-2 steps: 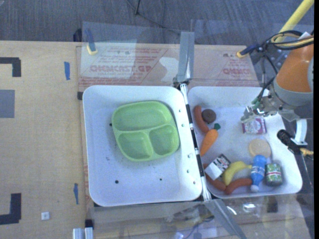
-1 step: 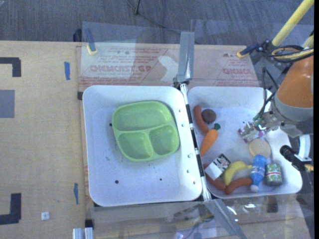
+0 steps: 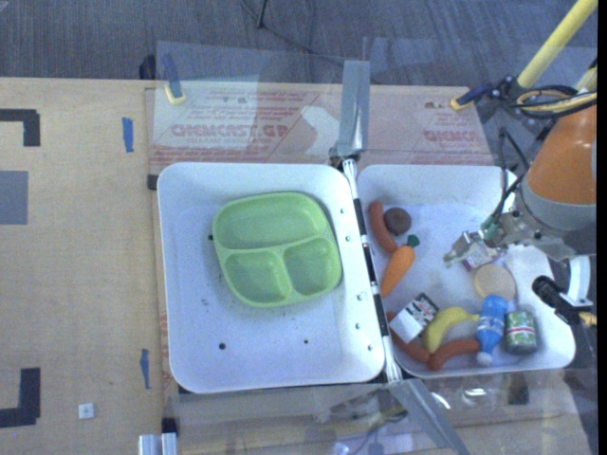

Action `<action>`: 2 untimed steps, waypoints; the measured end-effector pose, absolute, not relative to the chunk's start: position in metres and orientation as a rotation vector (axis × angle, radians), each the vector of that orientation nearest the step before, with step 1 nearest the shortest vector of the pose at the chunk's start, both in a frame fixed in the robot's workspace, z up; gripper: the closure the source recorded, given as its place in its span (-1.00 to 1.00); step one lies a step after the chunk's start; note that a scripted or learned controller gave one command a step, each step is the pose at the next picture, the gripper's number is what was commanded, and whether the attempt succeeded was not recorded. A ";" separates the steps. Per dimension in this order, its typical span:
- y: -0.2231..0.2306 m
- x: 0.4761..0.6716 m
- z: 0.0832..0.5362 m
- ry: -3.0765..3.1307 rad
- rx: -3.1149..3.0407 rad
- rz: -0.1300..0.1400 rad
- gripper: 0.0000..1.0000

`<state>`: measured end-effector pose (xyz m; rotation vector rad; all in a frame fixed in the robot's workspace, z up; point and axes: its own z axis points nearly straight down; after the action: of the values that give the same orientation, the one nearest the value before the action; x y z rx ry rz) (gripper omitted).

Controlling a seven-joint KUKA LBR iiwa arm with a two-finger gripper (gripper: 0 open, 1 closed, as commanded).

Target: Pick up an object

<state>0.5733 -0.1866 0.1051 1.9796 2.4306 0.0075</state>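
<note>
Arm: the grey KUKA arm, orange band above the wrist, leans in from the right over the right-hand bin point(image 3: 560, 344), its gripper point(image 3: 471, 247) low above the bin floor.

Fingers: whether they stand apart or together cannot be told (the metal tip is small and partly blurred); nothing is visibly clamped between them.

Candidates: every loose object lies in the right bin. A carrot point(image 3: 397, 267) rests near the divider, with a sausage point(image 3: 380, 227) and a dark round piece point(image 3: 397, 220) just above it.

Front row: a banana point(image 3: 448, 325), a second sausage point(image 3: 446, 354), a small black-and-white box point(image 3: 414, 316), a blue bottle point(image 3: 490, 327) and a green can point(image 3: 520, 331) crowd the near edge, several touching.

Nearest item: a tan disc point(image 3: 494, 282) lies just beside the gripper, toward the near edge.

Left bin: holds a green divided plate point(image 3: 277, 248), lying flat.

Progress: by the look of it, no pick is made yet; all objects appear to sit on the bin floor.

Left to do: close on one item and lift it clear (the disc seems the likeliest, judging by nearness).
</note>
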 end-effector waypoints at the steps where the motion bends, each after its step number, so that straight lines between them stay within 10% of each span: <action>1: -0.193 0.612 0.099 2.460 1.919 0.017 -1.00; 2: -0.196 0.615 0.112 2.448 1.907 0.017 1.00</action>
<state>0.6154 -0.1956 0.1123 1.9072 2.4477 0.0173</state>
